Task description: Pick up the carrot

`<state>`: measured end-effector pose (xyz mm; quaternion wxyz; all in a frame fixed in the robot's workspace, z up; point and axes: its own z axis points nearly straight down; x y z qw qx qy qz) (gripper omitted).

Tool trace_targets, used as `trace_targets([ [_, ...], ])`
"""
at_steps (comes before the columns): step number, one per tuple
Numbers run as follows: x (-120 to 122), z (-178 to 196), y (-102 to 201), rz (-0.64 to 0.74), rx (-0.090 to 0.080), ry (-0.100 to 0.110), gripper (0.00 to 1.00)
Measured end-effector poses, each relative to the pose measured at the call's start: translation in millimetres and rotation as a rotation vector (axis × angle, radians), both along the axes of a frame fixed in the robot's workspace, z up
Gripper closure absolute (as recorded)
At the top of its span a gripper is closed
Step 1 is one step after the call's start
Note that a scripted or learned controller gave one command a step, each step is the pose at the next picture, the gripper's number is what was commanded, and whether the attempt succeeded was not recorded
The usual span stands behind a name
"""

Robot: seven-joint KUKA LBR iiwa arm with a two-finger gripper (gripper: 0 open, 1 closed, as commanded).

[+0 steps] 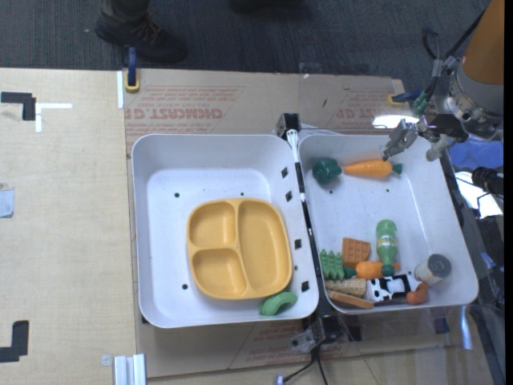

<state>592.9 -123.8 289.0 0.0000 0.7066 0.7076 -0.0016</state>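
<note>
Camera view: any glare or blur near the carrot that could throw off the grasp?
In the camera view, the carrot is sharp and evenly lit against the right bin's white floor. A bright glare patch lies on the cardboard just above that bin's rim, clear of the carrot. The gripper looks slightly soft, its fingers hard to resolve.

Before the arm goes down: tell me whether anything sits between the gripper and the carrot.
Nothing visible does. The gripper is just above and right of the carrot in the right bin; the green toy lies on its far side.
</note>
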Motion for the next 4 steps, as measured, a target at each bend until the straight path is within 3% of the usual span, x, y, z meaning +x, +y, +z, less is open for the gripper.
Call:
trace_targets([
  [1, 42.9, -94.2, -27.6, -0.159, 0.003, 0.001, 0.00],
  [2, 69.2, -182.4, -60.6, -0.271, 0.002, -0.011, 0.00],
  [3, 72.4, -186.9, -81.6, -0.542, 0.018, -0.004, 0.00],
  [4, 46.5, -192.8, -79.8, -0.679, 0.016, -0.008, 0.00],
])
